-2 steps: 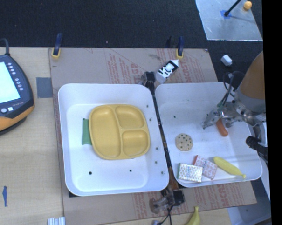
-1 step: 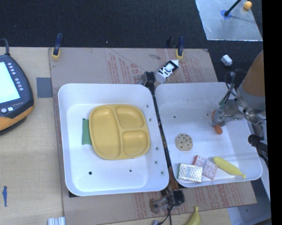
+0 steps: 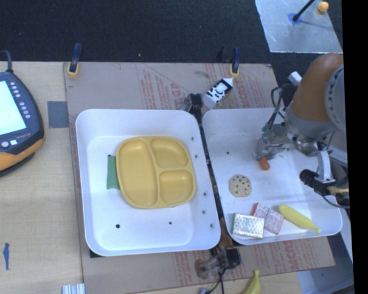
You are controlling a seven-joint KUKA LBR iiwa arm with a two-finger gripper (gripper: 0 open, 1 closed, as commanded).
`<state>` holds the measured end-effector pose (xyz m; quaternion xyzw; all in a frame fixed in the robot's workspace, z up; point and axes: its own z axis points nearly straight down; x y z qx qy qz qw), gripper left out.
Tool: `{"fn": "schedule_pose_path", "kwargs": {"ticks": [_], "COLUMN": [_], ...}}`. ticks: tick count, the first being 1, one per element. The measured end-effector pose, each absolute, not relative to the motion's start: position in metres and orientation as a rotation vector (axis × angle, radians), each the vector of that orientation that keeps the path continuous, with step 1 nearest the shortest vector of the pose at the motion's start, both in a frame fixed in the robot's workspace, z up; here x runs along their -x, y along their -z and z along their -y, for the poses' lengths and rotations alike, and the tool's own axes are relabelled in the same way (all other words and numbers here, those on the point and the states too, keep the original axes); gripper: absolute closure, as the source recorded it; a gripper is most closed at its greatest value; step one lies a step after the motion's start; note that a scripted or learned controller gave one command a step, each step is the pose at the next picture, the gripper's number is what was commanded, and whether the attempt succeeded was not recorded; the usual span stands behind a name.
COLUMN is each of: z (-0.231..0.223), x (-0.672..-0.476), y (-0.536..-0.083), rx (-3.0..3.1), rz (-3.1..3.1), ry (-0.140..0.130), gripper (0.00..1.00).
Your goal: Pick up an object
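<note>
A small orange carrot-like piece point(image 3: 265, 164) lies on the floor of the right-hand shallow white bin point(image 3: 232, 126), directly under the tip of the grey arm's two-finger gripper point(image 3: 266, 152); whether it sits between the fingers or just below them is too small to tell, so no hold can be claimed, and the jaw opening is not readable either. Its long axis is unclear at this size. The bin's far and right walls are well apart from it, leaving room to lift straight up. A round speckled cookie point(image 3: 240, 185) lies near, toward the camera; the yellow plastic banana point(image 3: 298, 217) and silvery foil packet point(image 3: 248, 225) lie further forward.
</note>
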<state>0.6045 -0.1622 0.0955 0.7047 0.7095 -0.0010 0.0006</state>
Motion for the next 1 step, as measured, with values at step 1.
{"fn": "schedule_pose_path", "kwargs": {"ticks": [1], "z": [0.0590], "x": [-0.6150], "y": [-0.1927], "rx": [-2.218], "rz": [-2.228], "ry": [-0.001], "gripper": [1.00]}}
